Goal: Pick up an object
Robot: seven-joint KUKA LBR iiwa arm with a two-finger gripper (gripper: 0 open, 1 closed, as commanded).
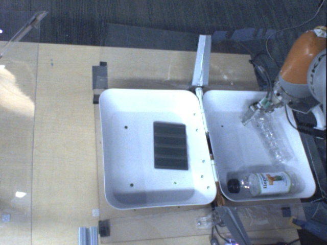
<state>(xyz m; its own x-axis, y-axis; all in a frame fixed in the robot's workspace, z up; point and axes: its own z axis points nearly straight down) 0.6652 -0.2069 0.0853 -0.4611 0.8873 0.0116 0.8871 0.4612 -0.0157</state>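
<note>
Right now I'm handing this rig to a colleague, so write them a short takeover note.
Gripper: over the right bin, upper part; nothing seen between its fingers.
Things: a clear plastic bottle lies just below the gripper in the right bin; a bottle with black cap and label lies along that bin's lower edge. A dark ridged block sits in the left bin.
Done: no pick yet.
Left: grasp and lift one object.

The arm (pixel 306 68) is a rounded grey casing with a glossy orange band above the wrist (it catches the light). Dark cables trail beside it, and the gripper (pixel 254 112) looks pale and metallic.
</note>
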